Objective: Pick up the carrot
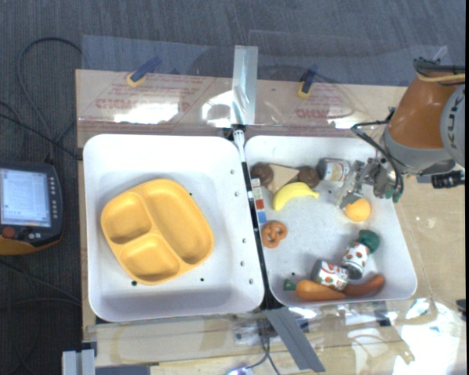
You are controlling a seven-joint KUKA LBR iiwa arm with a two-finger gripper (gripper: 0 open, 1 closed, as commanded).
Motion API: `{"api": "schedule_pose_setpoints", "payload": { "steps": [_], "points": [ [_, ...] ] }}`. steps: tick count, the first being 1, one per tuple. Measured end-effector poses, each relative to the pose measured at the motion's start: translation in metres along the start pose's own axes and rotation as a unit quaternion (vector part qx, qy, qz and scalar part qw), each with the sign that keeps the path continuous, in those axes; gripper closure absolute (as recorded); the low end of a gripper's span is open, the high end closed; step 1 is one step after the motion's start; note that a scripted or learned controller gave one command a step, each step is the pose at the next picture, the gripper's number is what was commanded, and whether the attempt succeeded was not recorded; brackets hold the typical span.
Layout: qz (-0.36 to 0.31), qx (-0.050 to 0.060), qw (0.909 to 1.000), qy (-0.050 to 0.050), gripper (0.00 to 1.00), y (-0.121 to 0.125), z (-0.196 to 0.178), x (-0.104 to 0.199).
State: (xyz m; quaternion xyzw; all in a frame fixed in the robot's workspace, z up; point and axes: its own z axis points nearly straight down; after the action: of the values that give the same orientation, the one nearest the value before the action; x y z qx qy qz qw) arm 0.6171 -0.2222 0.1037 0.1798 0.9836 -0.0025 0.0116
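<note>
The orange carrot (319, 291), long and tapered, is seen lying flat against the near wall of the right-hand shallow white bin (400, 241), its blunt end toward the bin's near left corner. A small red-and-white printed can (330, 273) rests just behind it, touching or almost touching. A brown sausage-shaped piece (365, 286) lies at the carrot's right end, and a white bottle with a green cap (360, 253) is tilted just beyond that.

The grey two-finger gripper (361, 184) is placed at the far right part of the same bin, well apart from the carrot. It hangs over a small round yellow-orange fruit (359, 209), and contact with it cannot be made out. Whether the fingers stand apart or together cannot be told at this resolution; nothing is seen clamped between them. A silvery tin (333, 169) lies just to the gripper's left.

Elsewhere in that bin are noted a yellow banana (295, 195), a dark brown round lump (262, 174), a second brown lump (308, 176), and a brown pretzel-like piece (273, 233).

The left-hand white bin (109, 295) holds a yellow three-compartment plastic tray (155, 230), set at a slant.
</note>
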Motion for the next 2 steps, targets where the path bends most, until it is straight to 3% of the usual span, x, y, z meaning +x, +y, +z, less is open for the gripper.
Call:
{"api": "schedule_pose_setpoints", "payload": {
  "steps": [1,2],
  "points": [
    [0.000,0.000,1.0000,0.009,0.00,0.000,0.004,0.004],
    [-0.067,-0.001,0.9977,0.003,0.00,-0.014,0.011,0.043]
  ]
}}
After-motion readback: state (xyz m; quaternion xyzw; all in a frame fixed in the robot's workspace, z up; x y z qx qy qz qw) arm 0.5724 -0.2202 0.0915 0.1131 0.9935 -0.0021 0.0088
